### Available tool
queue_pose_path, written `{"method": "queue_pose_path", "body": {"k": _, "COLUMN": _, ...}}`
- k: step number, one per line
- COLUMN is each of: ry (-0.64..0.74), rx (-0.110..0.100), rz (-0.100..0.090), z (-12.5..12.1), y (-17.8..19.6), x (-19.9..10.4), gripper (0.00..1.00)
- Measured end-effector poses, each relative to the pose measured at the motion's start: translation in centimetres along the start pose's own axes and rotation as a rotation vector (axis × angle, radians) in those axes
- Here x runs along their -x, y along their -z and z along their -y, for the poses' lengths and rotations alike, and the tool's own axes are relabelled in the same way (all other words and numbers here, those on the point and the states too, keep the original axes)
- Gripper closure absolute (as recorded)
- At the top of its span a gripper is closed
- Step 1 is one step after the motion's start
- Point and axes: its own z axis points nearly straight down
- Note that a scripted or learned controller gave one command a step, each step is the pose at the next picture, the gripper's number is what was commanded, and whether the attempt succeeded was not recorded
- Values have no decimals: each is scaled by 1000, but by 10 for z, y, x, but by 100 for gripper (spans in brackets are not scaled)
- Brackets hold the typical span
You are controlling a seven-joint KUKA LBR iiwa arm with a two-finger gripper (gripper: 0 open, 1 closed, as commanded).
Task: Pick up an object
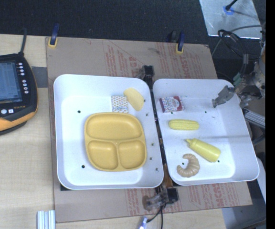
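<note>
The gripper (222, 98) hangs over the right bin's (233, 173) upper right corner with nothing between its fingers; they look slightly apart, though the view is too small to be sure. The corn (184, 125) lies nearest, mid-bin, well clear of the bottle (203, 149) and croissant (189, 165), so it is the easiest target: come straight down over its middle and close across its narrow width.

A dull grey metal gripper (222, 98) on a cluttered grey wrist with thin dark cables.

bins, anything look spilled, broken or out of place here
Nothing stands out. The yellow divided plastic tray lies flat in the left white bin; the yellow toy corn cob, yellow squeeze bottle and tan croissant lie apart in the right white bin.
</note>
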Motion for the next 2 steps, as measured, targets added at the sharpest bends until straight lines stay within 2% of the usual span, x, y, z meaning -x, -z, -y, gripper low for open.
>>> {"method": "queue_pose_path", "body": {"k": 1, "ry": 1, "rx": -2, "rz": -1, "z": 41, "y": -84, "x": -46, "gripper": 0}}
{"method": "queue_pose_path", "body": {"k": 2, "ry": 1, "rx": -2, "rz": -1, "z": 81, "y": -141, "x": -66, "gripper": 0}}
